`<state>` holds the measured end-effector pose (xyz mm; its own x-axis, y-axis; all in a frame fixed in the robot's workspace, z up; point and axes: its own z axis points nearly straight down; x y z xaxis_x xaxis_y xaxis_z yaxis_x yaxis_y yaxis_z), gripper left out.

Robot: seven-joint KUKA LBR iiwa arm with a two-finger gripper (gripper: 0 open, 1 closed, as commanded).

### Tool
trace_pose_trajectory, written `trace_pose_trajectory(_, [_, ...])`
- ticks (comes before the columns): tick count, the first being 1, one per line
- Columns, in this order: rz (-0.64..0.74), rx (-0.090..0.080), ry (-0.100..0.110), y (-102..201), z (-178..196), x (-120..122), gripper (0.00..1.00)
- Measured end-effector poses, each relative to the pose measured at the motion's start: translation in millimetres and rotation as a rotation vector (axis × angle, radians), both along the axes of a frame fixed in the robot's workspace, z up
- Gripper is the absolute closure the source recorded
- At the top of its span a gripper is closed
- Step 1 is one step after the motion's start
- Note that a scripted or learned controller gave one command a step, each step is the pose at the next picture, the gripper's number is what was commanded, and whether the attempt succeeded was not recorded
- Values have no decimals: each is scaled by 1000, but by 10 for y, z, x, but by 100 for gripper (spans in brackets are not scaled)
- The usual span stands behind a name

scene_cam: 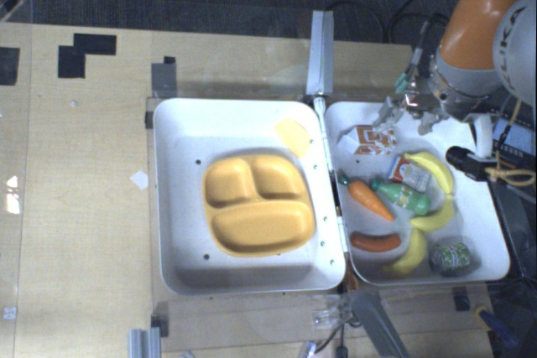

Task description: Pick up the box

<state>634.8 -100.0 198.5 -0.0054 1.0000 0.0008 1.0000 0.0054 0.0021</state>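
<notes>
In the camera view, the gripper hangs over the far edge of the right bin, its fingers spread and holding nothing, just beyond the box, which lies flat in that bin's far left corner, apart from the carrot and bottle. The approach seems to be the step in hand. Next, the arm would need to come down over the box and close on it.

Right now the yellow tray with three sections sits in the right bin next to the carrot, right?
Not quite. The camera view shows the yellow tray with three sections in the left bin, by itself. The carrot lies in the right bin.
</notes>
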Motion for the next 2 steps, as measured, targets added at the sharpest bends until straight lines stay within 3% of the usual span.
trace_pose_trajectory(1, [-5,-5,-33,-432,-782,376,0])
trace_pose_trajectory(2, [-188,6,-42,-615,-893,349,0])
